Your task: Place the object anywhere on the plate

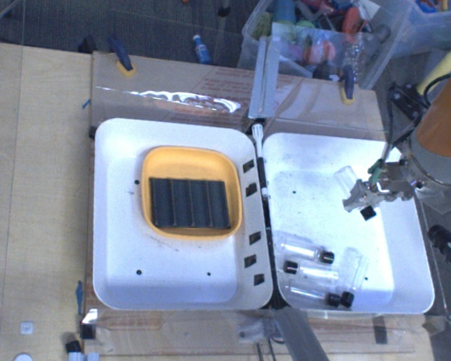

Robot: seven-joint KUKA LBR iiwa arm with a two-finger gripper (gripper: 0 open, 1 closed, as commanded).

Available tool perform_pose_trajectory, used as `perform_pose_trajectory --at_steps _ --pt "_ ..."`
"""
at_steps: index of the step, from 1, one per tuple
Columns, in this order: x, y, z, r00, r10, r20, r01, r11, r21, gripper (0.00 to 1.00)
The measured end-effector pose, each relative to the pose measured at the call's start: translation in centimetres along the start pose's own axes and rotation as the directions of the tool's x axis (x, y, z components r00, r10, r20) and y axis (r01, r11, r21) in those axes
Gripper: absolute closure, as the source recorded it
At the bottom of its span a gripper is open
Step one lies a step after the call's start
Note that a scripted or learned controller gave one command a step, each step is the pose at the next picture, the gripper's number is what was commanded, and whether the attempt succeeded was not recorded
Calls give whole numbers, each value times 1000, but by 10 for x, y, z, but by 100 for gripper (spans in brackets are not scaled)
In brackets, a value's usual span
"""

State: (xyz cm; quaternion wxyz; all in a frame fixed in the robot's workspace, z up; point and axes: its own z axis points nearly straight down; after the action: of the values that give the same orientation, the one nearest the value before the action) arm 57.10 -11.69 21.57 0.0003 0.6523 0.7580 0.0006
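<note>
camera view | gripper [365,200] over right bin [409,259], whether jaws are open or closed cannot be told | clear vial [346,179] just beside jaws, up-left, not seen between them | more vials [316,273] below jaws | yellow plate [193,164] far left in left bin [116,228]

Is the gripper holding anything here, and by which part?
Cannot be told: a clear vial sits at the gripper, but the grip is unclear.
</note>
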Motion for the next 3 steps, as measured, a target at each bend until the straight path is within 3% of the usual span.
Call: perform_pose_trajectory --at_steps 1,2,3 --pt "9 25 31 956 -295 -2 295 956 1 100" --pt "29 58 31 897 -443 3 443 897 -3 100" --pt "29 58 31 897 -443 3 443 897 -3 0"
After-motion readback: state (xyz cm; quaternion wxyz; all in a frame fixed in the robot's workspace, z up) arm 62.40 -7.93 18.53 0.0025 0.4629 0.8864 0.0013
